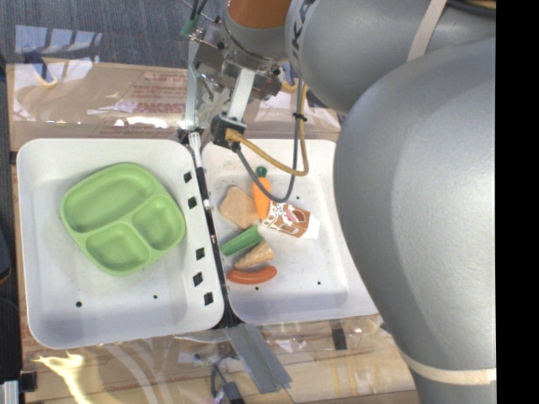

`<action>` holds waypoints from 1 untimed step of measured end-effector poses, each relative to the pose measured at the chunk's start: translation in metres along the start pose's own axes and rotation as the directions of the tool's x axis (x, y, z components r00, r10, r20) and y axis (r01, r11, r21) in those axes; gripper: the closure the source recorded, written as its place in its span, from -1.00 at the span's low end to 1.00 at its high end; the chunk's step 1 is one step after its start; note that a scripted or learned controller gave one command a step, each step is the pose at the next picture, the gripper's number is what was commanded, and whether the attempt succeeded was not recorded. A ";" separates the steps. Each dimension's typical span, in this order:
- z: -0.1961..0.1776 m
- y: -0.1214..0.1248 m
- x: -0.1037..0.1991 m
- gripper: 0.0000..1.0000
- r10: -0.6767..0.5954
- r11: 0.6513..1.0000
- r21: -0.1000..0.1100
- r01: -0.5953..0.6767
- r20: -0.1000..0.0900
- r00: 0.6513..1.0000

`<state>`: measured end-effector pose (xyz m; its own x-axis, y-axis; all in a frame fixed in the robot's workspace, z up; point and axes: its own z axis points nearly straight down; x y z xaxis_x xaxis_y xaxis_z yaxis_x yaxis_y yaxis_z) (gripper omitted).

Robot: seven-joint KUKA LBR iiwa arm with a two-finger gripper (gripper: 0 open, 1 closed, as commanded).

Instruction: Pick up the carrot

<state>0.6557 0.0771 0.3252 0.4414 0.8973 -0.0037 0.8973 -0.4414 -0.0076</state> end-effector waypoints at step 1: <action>0.012 -0.039 0.068 1.00 0.111 0.994 -0.002 -0.111 -0.002 0.994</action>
<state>0.6506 0.1556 0.3131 0.5382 0.8428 -0.0029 0.8428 -0.5382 -0.0052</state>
